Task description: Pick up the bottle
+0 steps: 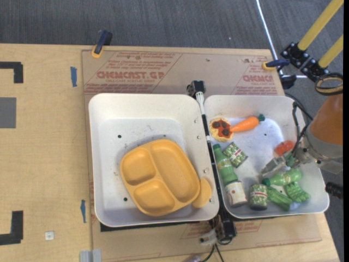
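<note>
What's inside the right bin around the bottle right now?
In the right bin the green bottle lies along the left wall. Near it: a small green carton, a can, a carrot, green toys. The gripper covers whatever lies beneath it.

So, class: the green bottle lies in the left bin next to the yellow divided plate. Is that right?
Not quite. The camera view shows the green bottle lying in the right bin, along its left wall; the yellow divided plate sits in the left bin.

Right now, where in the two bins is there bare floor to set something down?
Left bin: bare floor behind the yellow divided plate. Right bin: a bare patch between the toy carrot and the green bottle. Its front right, around the gripper, is crowded.
</note>
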Robot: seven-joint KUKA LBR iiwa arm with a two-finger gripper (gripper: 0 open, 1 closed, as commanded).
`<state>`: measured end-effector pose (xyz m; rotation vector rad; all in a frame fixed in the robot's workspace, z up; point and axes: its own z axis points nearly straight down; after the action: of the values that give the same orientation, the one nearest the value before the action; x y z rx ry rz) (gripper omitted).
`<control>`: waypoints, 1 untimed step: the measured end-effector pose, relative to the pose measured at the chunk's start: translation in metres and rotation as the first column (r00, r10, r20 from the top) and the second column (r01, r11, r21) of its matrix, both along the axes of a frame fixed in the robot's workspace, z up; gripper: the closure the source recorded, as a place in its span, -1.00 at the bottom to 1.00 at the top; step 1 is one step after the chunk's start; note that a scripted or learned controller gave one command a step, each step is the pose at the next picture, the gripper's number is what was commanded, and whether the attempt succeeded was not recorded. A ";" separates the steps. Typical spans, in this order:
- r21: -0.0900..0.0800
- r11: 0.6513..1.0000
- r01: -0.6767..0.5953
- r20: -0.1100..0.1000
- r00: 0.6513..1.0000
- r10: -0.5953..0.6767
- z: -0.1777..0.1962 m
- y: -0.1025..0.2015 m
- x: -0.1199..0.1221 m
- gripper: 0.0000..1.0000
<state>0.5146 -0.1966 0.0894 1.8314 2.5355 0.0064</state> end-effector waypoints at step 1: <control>-0.007 0.972 -0.235 0.000 0.972 0.235 0.000 0.012 -0.016 -1.00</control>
<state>0.4988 -0.1847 0.0893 1.5167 2.7304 0.0000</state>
